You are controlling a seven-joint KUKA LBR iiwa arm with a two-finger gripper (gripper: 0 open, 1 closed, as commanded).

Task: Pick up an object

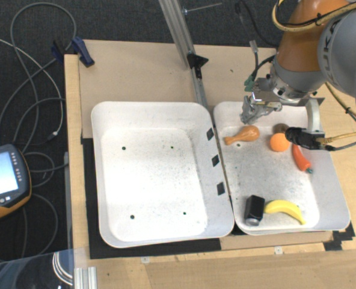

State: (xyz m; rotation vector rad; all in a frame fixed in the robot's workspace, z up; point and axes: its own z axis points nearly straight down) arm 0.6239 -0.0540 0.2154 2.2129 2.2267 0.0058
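Note:
In the right bin (268, 182) lie a tan drumstick-shaped toy (243, 135), an orange ball (279, 142), a red carrot-like piece (301, 158), a yellow banana (284, 210) and a small black block (254, 209). My gripper (250, 114) hangs over the bin's far left corner, just above the drumstick toy's thick end. Nothing shows between its fingers.
The left bin (151, 173) lies beside the right one, with black clips (215, 160) along the shared edge. A slanted metal pole (179, 29) rises behind the bins. Cables and a handheld pendant (3, 182) lie on the floor to the left.

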